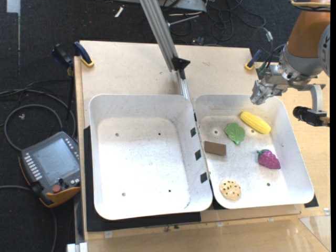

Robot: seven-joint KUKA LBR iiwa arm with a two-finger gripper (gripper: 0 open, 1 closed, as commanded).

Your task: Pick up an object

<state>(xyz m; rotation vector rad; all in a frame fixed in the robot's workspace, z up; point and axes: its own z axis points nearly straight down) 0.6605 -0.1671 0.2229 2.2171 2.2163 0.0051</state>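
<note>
Hovering over the right bin's (294,156) far rim: pincer (259,98), grip state unreadable, nothing visibly held. Corn cob (255,122) just below it, beside green leaf (235,133); brown block (214,148), grapes (269,159), cookie (230,189) nearer.

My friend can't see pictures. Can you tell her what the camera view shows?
A grey and orange robot arm's gripper hovers above the far rim of the right white bin, which holds a yellow toy corn cob, green leafy toy, brown block, purple toy grapes and round cookie.
</note>
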